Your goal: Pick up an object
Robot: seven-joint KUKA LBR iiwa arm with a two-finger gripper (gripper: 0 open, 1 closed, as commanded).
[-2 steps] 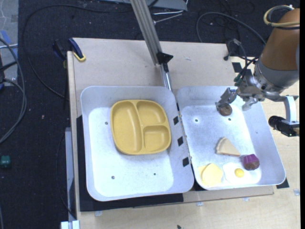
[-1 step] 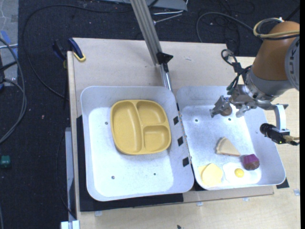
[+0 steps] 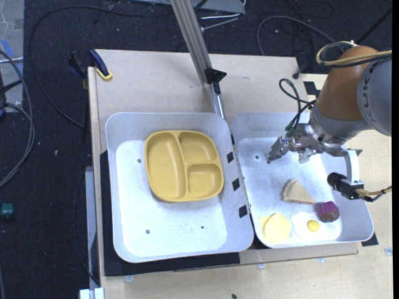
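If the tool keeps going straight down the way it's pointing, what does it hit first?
Most likely the bare floor of the right bin. The tool sits above its upper part, apart from the wedge nearer the camera, though depth is hard to judge.

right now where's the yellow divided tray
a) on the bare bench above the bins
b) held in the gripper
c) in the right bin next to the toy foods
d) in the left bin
d: the yellow divided tray lies flat in the left bin, apart from the toy foods, which sit in the right bin.

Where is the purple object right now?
The purple object lies near the right bin's front right corner, beside the fried egg.
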